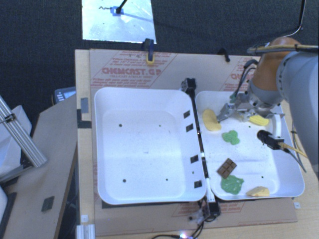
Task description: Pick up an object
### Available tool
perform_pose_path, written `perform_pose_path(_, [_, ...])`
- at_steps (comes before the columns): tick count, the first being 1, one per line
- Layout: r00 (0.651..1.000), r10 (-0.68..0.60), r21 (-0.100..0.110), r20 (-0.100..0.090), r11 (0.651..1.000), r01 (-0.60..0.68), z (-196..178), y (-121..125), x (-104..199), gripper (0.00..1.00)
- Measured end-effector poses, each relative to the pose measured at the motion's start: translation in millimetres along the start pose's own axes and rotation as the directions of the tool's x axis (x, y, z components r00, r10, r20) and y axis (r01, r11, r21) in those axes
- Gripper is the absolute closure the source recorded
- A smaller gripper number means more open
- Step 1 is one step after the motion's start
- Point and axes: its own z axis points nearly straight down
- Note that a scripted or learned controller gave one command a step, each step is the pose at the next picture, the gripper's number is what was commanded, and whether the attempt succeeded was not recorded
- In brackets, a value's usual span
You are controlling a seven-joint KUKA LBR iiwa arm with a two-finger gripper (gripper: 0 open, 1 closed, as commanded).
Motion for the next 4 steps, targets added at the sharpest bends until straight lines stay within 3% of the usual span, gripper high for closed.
perform_pose_path(1, [1.0, 0.005, -0.003, 0.0, 1.0, -0.005, 1, -68, -9, 0.0])
perform_pose_path(2, [1.0, 0.002, -0.002, -0.003, 1.0, -0.002, 2, -127, 38, 0.0])
perform_pose_path(3, [1.0, -0.004, -0.018, 0.002, 1.0, 0.004, -1, -29, 46, 0.0])
perform_pose_path(4, [1.0, -0.002, -0.015, 0.001, 1.0, 0.002, -1, 20, 51, 0.0])
